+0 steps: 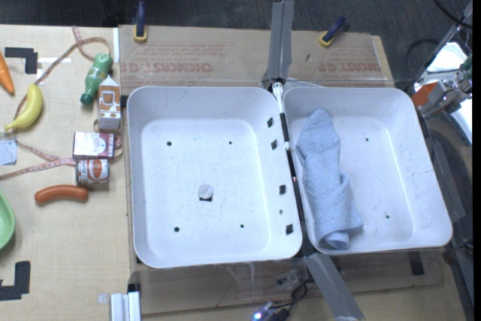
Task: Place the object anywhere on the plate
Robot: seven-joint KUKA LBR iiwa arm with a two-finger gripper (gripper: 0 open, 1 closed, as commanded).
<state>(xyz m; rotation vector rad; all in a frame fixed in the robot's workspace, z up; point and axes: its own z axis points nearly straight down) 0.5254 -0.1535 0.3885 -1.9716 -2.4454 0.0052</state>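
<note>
- Two shallow white bins are seen side by side on the bench [68, 252], joined along a clipped middle seam.
- In the left bin [150, 162], a small pale round object [205, 193] is found on the floor, a little below the centre and well apart from the walls.
- In the right bin [406, 162], a grey-blue towel [327, 180] is laid lengthwise along the left side, close to the seam, with its lower end folded over.
- Part of the arm [443, 90], with an orange patch, is seen at the right edge, outside the right bin; whether the hand is open or closed cannot be told.
- On the bench left of the bins, a banana [27, 109], a green bottle [96, 77], a small carton [109, 105], a can [93, 171] and a sausage [62, 195] are set out.
- A green plate [4, 222] is cut off by the left edge.
</note>
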